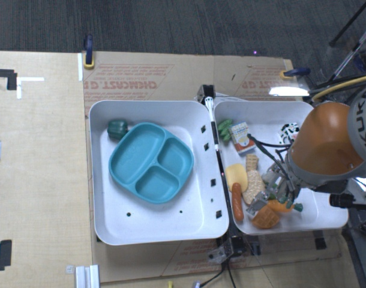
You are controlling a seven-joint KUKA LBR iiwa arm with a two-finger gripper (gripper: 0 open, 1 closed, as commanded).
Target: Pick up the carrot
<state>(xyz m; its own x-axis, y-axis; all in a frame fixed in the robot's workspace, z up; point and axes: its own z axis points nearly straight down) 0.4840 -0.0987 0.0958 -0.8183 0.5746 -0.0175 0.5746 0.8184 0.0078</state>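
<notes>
The carrot [280, 207] sits near the front of the right bin [327, 221], right under the gripper [278, 195]; can't tell if it's actually gripped. A hot dog [237, 201] lies left. The blue tray [151, 162] fills the left bin [105, 221].

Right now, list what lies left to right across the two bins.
Green toy → blue tray → hot dog → corn → gripper over the orange food.

Glossy white plastic bins [148, 230], matt cardboard [129, 80].
</notes>
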